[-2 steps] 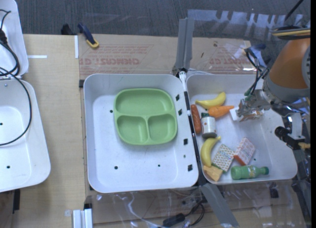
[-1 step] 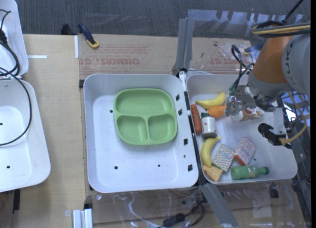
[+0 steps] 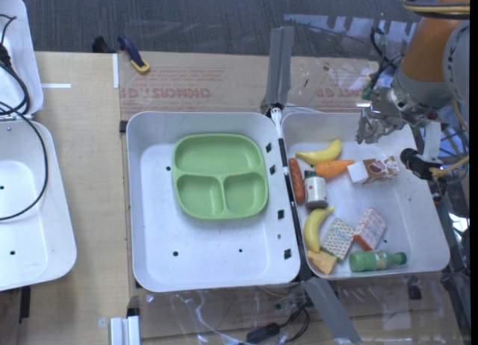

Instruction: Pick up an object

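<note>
Nearest me in the right bin [image 3: 418, 220], the green bottle [image 3: 377, 260] looks smooth and likely to roll, so I'd grip mid-body. Farther back, the carton [image 3: 373, 169] seems light and crushable. My hand [image 3: 371, 128] hovers beyond; I can't tell its spread.

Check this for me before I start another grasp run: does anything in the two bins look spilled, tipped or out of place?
Nothing looks spilled or damaged. The green bottle and the small can lie on their sides among the toy food in the right bin, a loose jumble. The green divided plate sits flat in the left bin.
</note>
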